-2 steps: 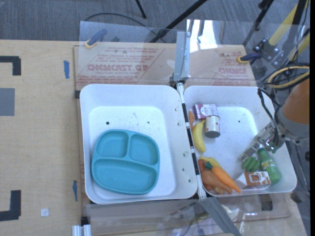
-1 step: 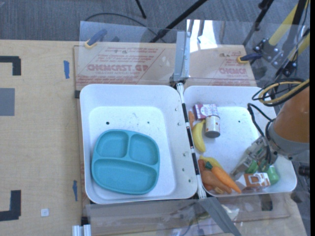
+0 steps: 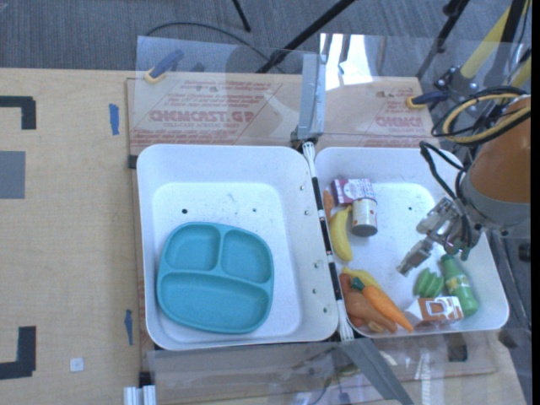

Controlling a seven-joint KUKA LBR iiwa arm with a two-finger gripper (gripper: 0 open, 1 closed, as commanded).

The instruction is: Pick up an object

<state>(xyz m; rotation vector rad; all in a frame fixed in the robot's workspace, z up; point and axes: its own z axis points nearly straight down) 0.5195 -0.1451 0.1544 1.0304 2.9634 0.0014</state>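
Gripper (image 3: 432,241) – sits low over the right bin (image 3: 396,171), in its right half, fingers (image 3: 413,260) spread apart and pointing down-left toward the bin floor. Nothing seen between the fingers; tips appear over bare white floor, touching no object as far as can be told. A green bottle (image 3: 460,283) lies just beside the gripper on its near-right side, w/ a green pepper-like item (image 3: 427,282) and an orange-and-white carton (image 3: 440,310) next to it at the bin's near-right corner.

Arm (image 3: 504,171) – enters from the right, orange band above the wrist, wrist angled down and leftward into the bin; black and yellow cables loop above it.

Near edge of right bin, left corner: carrot (image 3: 384,306) lying across other orange/yellow produce. Farther in, along the bin's left wall: banana (image 3: 339,234), w/ a small metal can (image 3: 364,217) just beside it and a purple-red packet (image 3: 348,189) behind the can.

Left bin (image 3: 219,175) – holds a teal divided plate (image 3: 217,277), three compartments, toward the near side.

Beyond both bins: clear acrylic sheets, tripod legs on grey carpet.
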